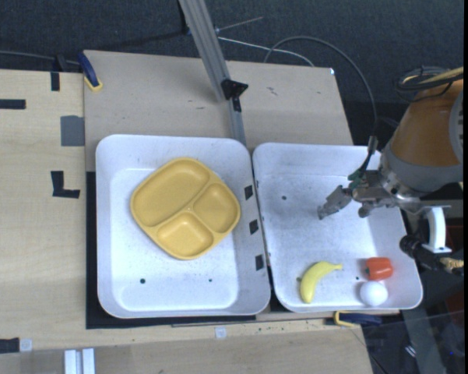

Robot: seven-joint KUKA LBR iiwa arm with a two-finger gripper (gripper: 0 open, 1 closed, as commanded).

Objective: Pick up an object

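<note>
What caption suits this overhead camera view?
Gripper hovers over right bin above banana; yellow tray in left bin.

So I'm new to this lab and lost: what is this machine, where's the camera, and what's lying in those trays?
It is a single robot arm, grey with an orange band, reaching in from the right. One fixed camera looks down on the bench at a slant. Its gripper hangs over the right bin, with nothing seen in its grasp. That bin holds a banana, a white ball and a small orange object. The left bin holds a yellow divided plate.
</note>
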